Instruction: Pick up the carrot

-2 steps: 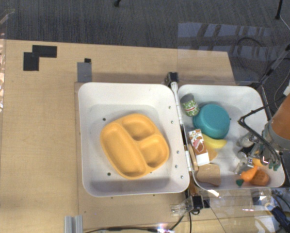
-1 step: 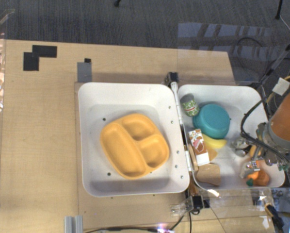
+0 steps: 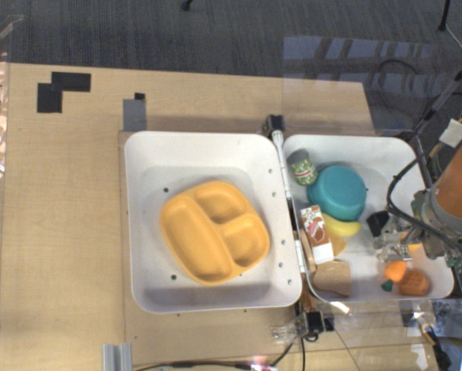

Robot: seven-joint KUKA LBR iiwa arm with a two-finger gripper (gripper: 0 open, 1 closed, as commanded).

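Note:
The carrot (image 3: 396,271) is small and orange with a green tip, and it lies near the front right corner of the right bin (image 3: 370,147). An orange-brown rounded object (image 3: 416,283) touches its right side. My gripper (image 3: 392,246) hangs directly over the carrot, reaching in from the right under the arm's orange band (image 3: 459,188). Its metal and black parts sit just behind the carrot's top. I see nothing between the fingers.
The right bin also holds a teal bowl (image 3: 341,192), a yellow fruit (image 3: 342,226), a green can (image 3: 301,168), a red-and-white carton (image 3: 317,234) and a brown block (image 3: 333,278). A yellow divided plate (image 3: 214,230) lies in the left bin (image 3: 146,207).

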